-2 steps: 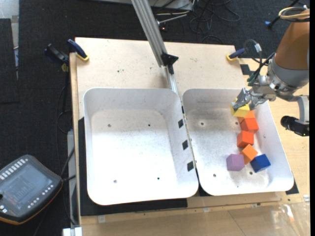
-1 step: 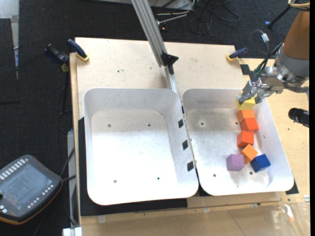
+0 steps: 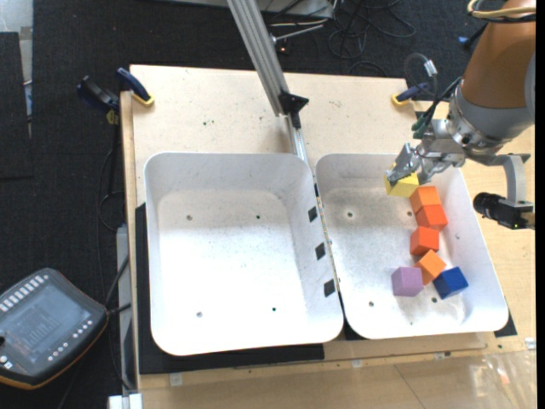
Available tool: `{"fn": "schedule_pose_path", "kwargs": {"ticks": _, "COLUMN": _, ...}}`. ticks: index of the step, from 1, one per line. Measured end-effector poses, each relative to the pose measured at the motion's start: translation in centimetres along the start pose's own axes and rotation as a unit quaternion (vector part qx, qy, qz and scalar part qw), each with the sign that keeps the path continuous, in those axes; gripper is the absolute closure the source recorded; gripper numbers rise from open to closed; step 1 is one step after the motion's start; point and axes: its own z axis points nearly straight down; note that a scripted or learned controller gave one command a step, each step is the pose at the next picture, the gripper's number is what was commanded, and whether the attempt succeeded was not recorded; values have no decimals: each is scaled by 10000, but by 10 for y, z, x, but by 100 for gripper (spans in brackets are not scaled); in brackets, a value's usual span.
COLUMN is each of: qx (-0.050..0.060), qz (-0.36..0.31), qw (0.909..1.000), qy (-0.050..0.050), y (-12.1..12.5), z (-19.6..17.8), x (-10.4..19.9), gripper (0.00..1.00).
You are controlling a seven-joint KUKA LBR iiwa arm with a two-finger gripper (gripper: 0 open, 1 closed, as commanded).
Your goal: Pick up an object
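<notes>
Pincer position: the gripper [image 3: 402, 175] hangs over the right bin [image 3: 358, 313], near its far edge, toward the right-hand side.
Pincer state: the fingers are drawn close at the top of the yellow block [image 3: 404, 185]; whether they clamp it or merely touch it, I cannot tell.
Target location: the yellow block lies in the right bin by the far edge, directly beneath the fingertips.
Key relation: target sits straight below the pincer, not offset; the coming move is judged to be vertical.
Neighbour: an orange block [image 3: 428, 207] lies just beside the target, toward the near right corner.
Risk: a loose hold may drop the block on lifting.
Left bin [image 3: 170, 313]: not involved.
</notes>
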Motion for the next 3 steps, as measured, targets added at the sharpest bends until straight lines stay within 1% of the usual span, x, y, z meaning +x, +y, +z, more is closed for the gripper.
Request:
{"fn": "schedule_pose_path", "kwargs": {"ticks": 1, "qx": 13, "qz": -5, "qw": 10000, "qy": 5, "y": -13, "z": 16, "x": 57, "gripper": 100}}
{"fn": "schedule_pose_path", "kwargs": {"ticks": 2, "qx": 16, "qz": -1, "qw": 10000, "qy": 1, "y": -24, "z": 32, "x": 106, "gripper": 100}}
{"fn": "schedule_pose_path", "kwargs": {"ticks": 3, "qx": -2, "qz": -4, "qw": 10000, "qy": 2, "y": -27, "z": 23, "x": 161, "gripper": 100}}
